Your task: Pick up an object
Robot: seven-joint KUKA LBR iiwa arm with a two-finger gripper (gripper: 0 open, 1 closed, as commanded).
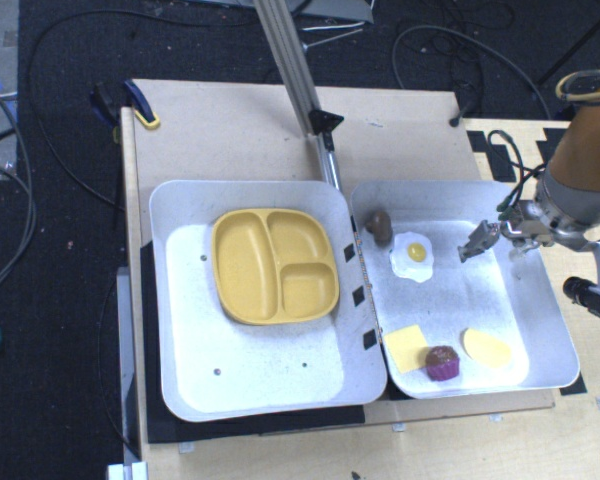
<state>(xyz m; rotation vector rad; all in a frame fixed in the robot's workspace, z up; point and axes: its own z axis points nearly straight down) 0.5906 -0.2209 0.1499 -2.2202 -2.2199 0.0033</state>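
Note:
The right bin holds a fried egg, a small brown lump, a yellow cheese square, a purple cupcake-like piece and a pale yellow oval. My gripper hangs over the bin's upper right part, to the right of the egg and apart from it. Nothing shows between its fingers.
The left bin bears a yellow divided plate. A slanted metal pole comes down to the gap between the bins. Cables lie on the dark floor around the bench.

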